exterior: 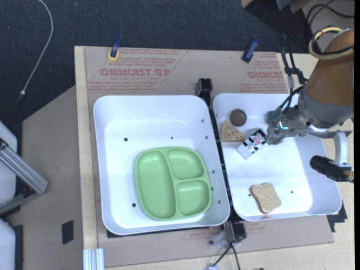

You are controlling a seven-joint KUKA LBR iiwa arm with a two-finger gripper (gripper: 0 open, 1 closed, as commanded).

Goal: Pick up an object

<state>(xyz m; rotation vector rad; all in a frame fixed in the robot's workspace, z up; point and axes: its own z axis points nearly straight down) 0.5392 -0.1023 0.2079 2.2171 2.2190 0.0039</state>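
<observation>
The right bin (292,207) holds several small items. A brown round piece (238,117) lies near its back left corner, with a tan wedge-shaped piece (229,132) just in front of it. A small white and black box (251,143) lies tilted right of the wedge. A toast-like slice (265,197) sits near the front edge. My gripper (274,133) hangs low over the bin's back half, just right of the white and black box and very close to its upper end. I cannot tell whether it touches the box.
In the left bin (112,151) lies a green three-part plate (172,182). The arm's grey and orange body (332,89) covers the right bin's back right corner. A black part (329,167) juts over the right rim. Clamps (203,86) join the bins.
</observation>
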